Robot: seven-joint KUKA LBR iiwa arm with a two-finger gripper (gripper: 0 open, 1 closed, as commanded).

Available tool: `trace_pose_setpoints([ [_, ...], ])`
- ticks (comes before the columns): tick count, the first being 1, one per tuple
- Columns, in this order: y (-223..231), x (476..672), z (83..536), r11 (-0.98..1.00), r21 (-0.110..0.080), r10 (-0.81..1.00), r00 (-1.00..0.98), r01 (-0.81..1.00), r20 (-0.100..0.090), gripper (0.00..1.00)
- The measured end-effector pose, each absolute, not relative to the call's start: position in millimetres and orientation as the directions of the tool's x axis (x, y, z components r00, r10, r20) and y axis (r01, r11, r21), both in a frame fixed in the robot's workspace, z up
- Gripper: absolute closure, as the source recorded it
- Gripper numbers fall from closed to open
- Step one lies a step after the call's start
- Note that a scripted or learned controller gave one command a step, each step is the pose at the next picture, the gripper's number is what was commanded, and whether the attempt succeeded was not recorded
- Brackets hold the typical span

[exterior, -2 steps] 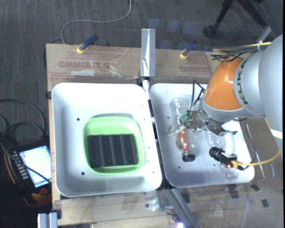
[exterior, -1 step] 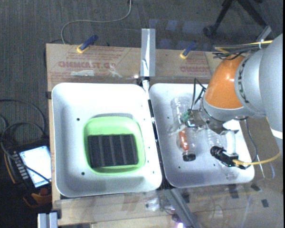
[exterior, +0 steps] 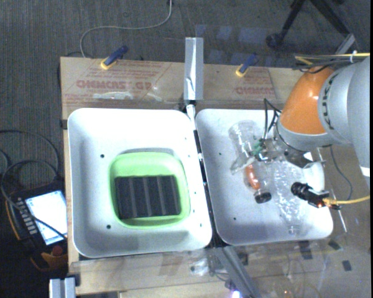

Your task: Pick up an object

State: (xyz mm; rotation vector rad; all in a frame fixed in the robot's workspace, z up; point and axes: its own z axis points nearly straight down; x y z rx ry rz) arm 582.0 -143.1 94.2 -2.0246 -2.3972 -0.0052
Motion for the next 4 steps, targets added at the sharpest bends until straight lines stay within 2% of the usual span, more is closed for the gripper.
trace_pose_setpoints([
  [1, -143.3, 582.6, 92.4, 0.166, 0.004, 0.986, -0.166, 0.986, 0.002, 0.0],
  [2, -142.1, 583.2, 102.5, 0.167, 0.006, 0.986, -0.167, 0.986, 0.003, 1.0],
  [3, -129.4, 582.3, 92.8, 0.141, 0.004, 0.99, -0.141, 0.99, -0.006, 1.0],
  [4, -128.1, 582.3, 101.1, 0.142, 0.003, 0.99, -0.142, 0.99, -0.003, 1.0],
])
